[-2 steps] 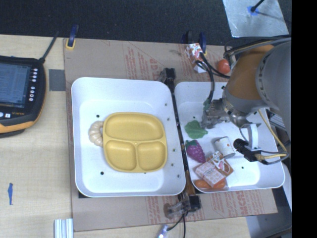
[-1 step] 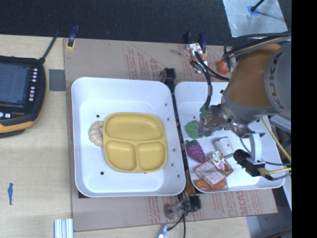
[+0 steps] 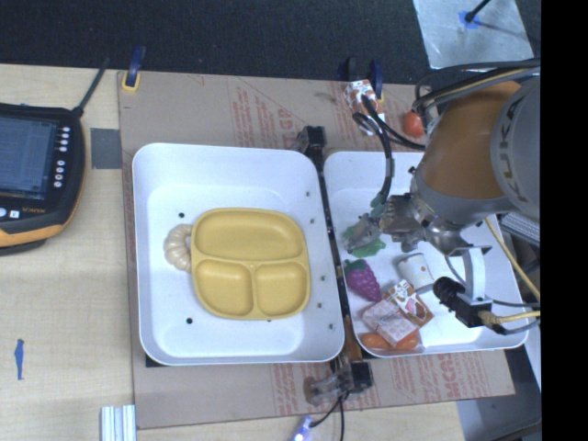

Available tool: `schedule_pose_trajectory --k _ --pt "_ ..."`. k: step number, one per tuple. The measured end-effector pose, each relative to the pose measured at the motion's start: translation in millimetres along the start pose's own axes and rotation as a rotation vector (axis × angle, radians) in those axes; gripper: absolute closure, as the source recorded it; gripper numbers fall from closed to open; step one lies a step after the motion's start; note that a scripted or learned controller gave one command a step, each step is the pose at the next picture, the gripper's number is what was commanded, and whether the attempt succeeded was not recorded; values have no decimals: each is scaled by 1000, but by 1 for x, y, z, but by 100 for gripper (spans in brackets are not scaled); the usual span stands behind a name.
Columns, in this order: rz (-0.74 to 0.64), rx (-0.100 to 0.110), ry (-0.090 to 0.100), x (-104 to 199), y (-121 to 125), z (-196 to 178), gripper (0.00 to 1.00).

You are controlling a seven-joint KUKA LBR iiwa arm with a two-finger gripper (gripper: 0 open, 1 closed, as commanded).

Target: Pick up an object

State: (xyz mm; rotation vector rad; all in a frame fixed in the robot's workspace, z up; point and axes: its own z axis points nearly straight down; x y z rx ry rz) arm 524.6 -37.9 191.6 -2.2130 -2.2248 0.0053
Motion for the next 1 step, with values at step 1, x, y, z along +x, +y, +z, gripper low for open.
schedule_pose_trajectory --k 1 --pt "4 -1 -1 -139 47 60 0"
